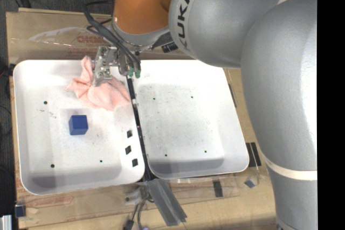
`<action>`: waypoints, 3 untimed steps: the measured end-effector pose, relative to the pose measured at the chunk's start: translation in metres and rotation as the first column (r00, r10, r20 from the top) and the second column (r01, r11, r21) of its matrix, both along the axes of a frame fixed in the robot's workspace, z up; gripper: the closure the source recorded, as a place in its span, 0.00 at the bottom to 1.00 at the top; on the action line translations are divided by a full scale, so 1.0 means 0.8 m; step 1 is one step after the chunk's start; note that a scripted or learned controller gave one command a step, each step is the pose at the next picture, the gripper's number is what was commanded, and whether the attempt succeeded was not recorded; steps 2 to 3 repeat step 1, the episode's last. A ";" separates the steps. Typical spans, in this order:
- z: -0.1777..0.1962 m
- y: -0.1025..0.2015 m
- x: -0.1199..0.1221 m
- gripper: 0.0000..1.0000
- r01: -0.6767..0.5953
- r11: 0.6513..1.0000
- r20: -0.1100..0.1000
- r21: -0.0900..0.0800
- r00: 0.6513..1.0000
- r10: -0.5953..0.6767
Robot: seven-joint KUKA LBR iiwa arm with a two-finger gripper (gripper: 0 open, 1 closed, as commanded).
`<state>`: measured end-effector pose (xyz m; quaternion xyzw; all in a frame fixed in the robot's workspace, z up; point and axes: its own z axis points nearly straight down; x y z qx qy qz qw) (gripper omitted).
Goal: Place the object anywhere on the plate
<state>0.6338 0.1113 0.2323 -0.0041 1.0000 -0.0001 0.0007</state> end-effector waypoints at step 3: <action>0.000 0.000 0.000 0.00 0.001 1.000 0.001 0.000 1.000 -0.001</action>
